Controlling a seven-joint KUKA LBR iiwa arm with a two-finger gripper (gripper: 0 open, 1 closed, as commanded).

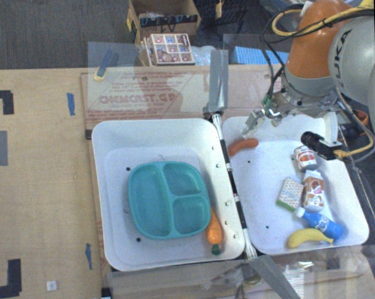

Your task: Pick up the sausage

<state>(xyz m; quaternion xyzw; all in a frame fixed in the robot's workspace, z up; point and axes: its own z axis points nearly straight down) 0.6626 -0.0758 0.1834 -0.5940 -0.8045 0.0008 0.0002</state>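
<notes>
sausage (243,146): lying in the right bin (265,223), up in its back-left corner, not lifted
hand (259,119): sitting just above the sausage, a bit to its right; fingers look spread, nothing between them
progress: pretty much lined up, but the grab and lift are both left, I reckon

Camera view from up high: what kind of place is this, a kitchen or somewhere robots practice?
Most likely a robot practice lab, not a kitchen. A grey and orange robot arm reaches over two white bins on a bench, the food looks like toys, such as the sausage and banana, and blue tape marks dot the board.
</notes>
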